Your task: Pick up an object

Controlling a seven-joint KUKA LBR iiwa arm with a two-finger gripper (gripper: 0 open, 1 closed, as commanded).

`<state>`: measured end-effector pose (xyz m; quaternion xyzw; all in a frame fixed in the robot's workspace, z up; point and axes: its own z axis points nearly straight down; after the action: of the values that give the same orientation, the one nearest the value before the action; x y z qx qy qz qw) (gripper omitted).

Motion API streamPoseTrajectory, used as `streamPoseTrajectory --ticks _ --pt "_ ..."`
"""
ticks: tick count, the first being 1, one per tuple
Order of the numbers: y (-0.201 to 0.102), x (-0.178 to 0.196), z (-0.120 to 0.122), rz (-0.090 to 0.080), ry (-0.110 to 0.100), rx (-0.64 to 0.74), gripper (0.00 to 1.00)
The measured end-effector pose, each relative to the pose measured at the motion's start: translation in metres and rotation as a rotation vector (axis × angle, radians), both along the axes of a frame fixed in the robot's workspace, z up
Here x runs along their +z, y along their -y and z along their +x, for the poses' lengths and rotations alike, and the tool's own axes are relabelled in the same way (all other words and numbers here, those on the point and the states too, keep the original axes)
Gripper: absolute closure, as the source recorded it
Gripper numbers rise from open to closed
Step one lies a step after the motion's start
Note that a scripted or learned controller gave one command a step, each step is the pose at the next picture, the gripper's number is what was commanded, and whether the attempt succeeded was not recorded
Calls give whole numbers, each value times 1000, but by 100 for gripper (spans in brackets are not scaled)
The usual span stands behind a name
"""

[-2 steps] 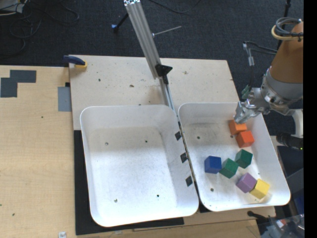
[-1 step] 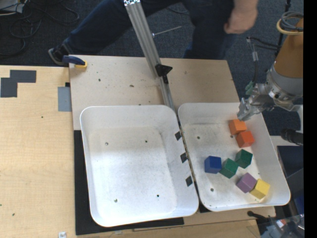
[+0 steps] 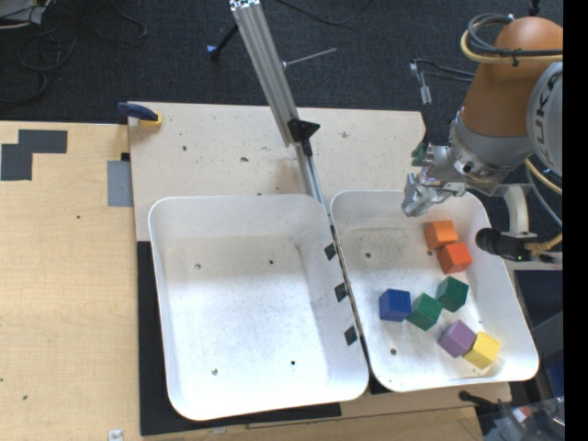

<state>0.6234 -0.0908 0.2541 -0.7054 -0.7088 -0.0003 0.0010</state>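
The right bin (image 3: 514, 356) holds several small blocks: an orange one (image 3: 440, 233), a red-orange one (image 3: 454, 257), a blue one (image 3: 395, 304), two green ones (image 3: 452, 293) (image 3: 425, 311), a purple one (image 3: 457, 338) and a yellow one (image 3: 484, 349). My gripper (image 3: 418, 200) hangs over the far part of this bin, just left of and above the orange block. Nothing shows between its fingers.
The left bin (image 3: 184, 375) sits beside the right one, with a row of black clips (image 3: 339, 290) along the shared rim. A slanted aluminium bar (image 3: 271, 72) rises behind the bins. A blue and yellow clamp (image 3: 140, 113) lies at the bench's far left.
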Motion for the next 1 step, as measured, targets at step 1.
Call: streamPoseTrajectory --ticks 1 --pt "-44 -13 5 0 -3 -1 100"
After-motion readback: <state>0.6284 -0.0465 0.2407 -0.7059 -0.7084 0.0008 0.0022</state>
